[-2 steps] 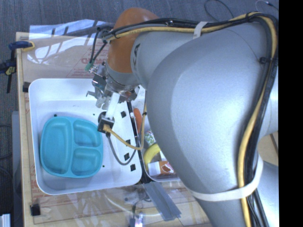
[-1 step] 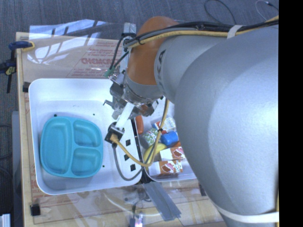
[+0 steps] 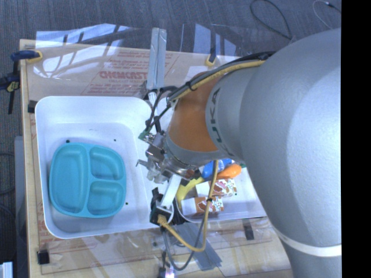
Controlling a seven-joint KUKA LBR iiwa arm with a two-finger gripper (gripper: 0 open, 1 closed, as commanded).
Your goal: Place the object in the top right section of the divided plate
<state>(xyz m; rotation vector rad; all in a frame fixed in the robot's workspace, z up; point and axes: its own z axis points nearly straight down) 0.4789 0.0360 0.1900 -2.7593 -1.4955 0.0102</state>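
Observation:
A light blue divided plate lies in the left white bin, with one long section on its left and two smaller ones on its right. All of its sections look bare. My gripper hangs over the wall between the two bins, to the right of the plate and apart from it. The big grey arm with its orange band covers most of the right bin. Beside the wrist, a blue object, an orange object and a brown and white packet lie in the right bin.
A clear plastic sheet and a printed board lie behind the bins. A blue clamp sits at the bench's far left corner. Yellow and black cables loop below the wrist at the front edge.

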